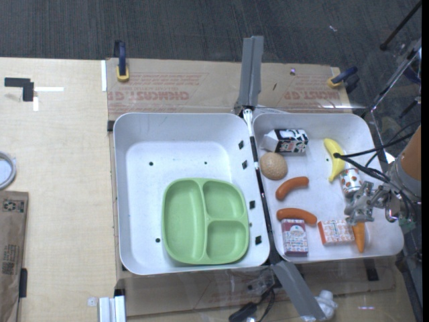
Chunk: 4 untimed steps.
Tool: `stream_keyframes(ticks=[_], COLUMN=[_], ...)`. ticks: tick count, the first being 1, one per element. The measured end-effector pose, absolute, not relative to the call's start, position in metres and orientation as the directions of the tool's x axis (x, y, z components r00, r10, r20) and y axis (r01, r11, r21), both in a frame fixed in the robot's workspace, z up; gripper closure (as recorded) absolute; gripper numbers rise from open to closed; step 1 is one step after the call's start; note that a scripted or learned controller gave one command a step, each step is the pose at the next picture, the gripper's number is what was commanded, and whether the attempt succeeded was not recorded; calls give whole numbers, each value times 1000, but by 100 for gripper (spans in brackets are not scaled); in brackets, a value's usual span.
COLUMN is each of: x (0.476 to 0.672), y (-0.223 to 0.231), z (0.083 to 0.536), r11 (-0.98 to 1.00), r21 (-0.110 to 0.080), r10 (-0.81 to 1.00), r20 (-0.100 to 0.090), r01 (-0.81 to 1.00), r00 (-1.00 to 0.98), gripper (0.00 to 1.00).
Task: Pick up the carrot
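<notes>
The carrot (360, 237) is a small orange piece lying near the front right corner of the right bin (315, 121). It points toward the bin's front wall. My gripper (360, 208) hangs just above the carrot's far end, reaching in from the right with black cables trailing behind it. The carrot rests on the bin floor, and nothing shows between the gripper's tips.
An orange packet (334, 232) lies right beside the carrot, and a spotted can (350, 180) stands just behind the gripper. The bin also holds a banana (333, 158), milk carton (288, 141), brown egg (273, 166), two sausages (293, 187) and a red box (294, 238). The left bin holds a green plate (206, 220).
</notes>
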State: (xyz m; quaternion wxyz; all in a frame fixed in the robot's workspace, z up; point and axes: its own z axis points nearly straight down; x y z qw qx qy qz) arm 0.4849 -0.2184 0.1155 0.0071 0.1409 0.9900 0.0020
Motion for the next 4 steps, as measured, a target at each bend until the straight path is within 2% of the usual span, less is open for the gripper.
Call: stream_keyframes(ticks=[1,2,3,4], x=[485,501,527,527], y=[-188,-145,-221,-221], z=[214,244,234,234], r11=[927,985,909,909], r21=[0,0,-1,0], r10=[-374,-175,-416,-417], r20=[-5,-5,-5,-5], r01=[-374,-175,-416,-417], r00=[-927,-985,-909,-909], gripper=[100,100,100,0])
